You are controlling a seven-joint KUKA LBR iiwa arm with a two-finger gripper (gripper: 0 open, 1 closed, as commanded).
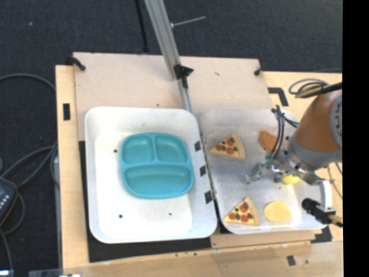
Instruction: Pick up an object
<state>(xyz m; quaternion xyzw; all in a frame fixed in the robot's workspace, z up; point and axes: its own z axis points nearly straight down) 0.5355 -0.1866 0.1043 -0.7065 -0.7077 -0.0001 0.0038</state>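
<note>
The pale wooden bench (69, 172) carries two shallow white bins touching side by side: the left bin (104, 212) and, to its right, the right bin (230, 126).

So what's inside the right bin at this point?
In the right bin: two pizza slices, a yellow round piece, an orange piece. The arm covers part of it.
</note>
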